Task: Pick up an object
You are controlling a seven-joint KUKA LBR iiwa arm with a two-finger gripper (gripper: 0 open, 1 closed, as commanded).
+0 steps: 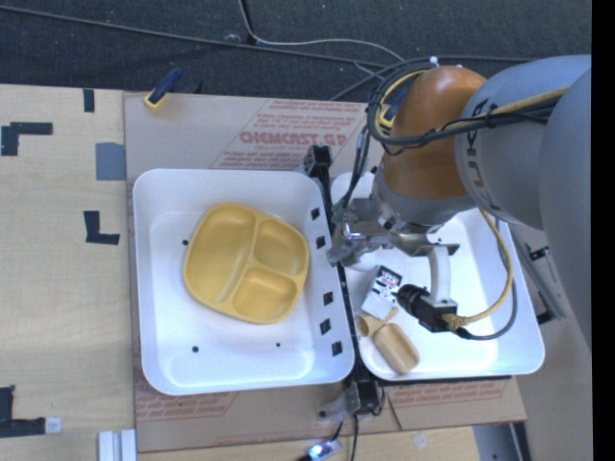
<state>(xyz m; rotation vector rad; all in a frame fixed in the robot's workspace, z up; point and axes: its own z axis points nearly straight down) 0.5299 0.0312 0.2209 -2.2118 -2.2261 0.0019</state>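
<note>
I looked down at two white bins side by side. The left bin held a yellow plate with three sections, lying flat near the middle. The arm came in from the right and hung over the right bin. Its pincer sat low by the wall between the bins, and I could not tell how it stood. Just below it lay a small white box with black marks. A tan scoop lay a little further down, near the front edge. Nothing I saw was clamped in the pincer.
</note>
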